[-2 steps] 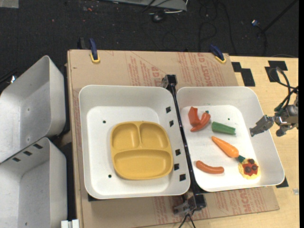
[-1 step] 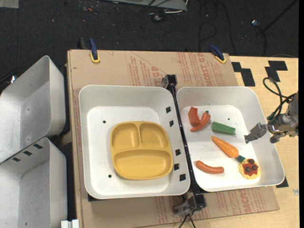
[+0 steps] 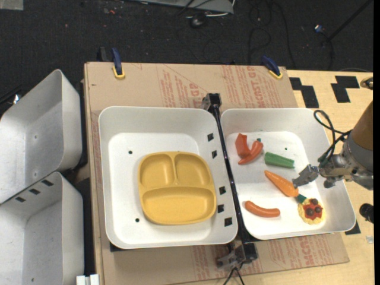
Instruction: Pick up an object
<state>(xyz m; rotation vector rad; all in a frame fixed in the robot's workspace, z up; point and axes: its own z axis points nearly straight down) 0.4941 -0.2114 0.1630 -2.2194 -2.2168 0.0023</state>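
Reaching in from the right, the gripper (image 3: 307, 176) hovers low over the right bin (image 3: 270, 119), its tip just beside the leaf end of the toy carrot (image 3: 281, 184); whether it is spread or closed I cannot tell. A pizza slice (image 3: 312, 211) lies just below it, a sausage (image 3: 262, 209) to the lower left, a green block (image 3: 279, 160) and red peppers (image 3: 247, 149) above. The left bin (image 3: 119, 123) holds a yellow divided tray (image 3: 176, 188).
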